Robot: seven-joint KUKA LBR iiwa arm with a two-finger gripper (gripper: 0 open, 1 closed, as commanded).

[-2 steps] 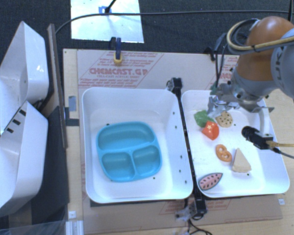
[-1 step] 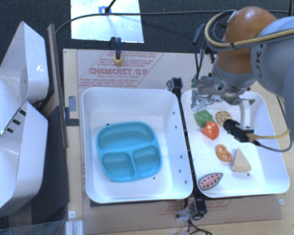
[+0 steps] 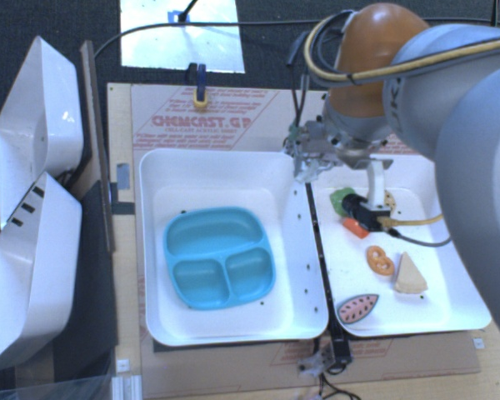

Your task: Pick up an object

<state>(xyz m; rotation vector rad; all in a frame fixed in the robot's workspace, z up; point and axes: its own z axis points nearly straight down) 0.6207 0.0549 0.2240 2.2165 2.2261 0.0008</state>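
- The gripper (image 3: pixel 308 170) is hovering over the far end of the wall where the two bins meet. Its tip is blending into the white rim, so I cannot tell whether it is spread or closed, and nothing is showing in its grasp.
- The crumpled green toy leaf (image 3: pixel 343 198) is lying closest, at about 4 o'clock from the gripper. The small orange-red toy chunk (image 3: pixel 356 227) is lying just past it on the same line.
- Towards 5 o'clock, the orange toy pretzel (image 3: pixel 380 261), the tan wedge-shaped toy slice (image 3: pixel 410 275) and the pink toy watermelon slice (image 3: pixel 357 308) are lying loose and apart on the shallow white right bin (image 3: pixel 417 327). That spacing is probably leaving room for a clean pick.
- The blue three-compartment plastic tray (image 3: pixel 221 257) is lying flat in the shallow white left bin (image 3: pixel 192 182), at 7 o'clock.
- The pick is not yet made. The gripper is likely sitting high to clear the wall before dropping.
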